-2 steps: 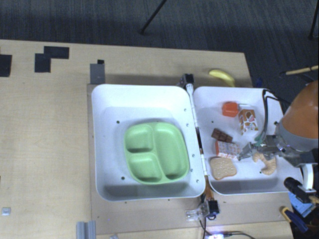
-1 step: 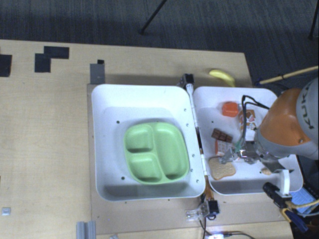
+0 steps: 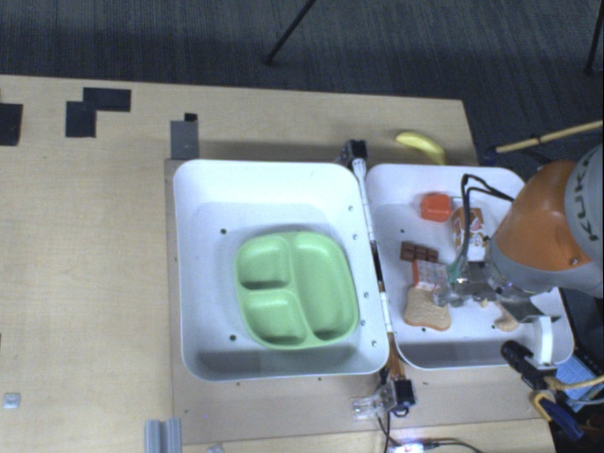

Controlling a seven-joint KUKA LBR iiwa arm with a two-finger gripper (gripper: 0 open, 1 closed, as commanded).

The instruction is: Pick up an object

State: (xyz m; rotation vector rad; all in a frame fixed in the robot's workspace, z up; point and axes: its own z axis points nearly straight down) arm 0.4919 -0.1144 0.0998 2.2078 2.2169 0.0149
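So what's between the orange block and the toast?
In the camera view, a brown chocolate bar lies between the orange block and the toast.

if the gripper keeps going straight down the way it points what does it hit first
Most likely the slice of toast. The gripper points down into the right bin, just above and right of the toast, beside a brown chocolate bar. Depth is hard to judge from above, so it could meet bare bin floor instead.

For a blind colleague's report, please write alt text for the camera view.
The arm's gripper is low in the right bin, among small items: toast, a brown bar and an orange block. The left bin holds a green tray; a banana lies on the bench.
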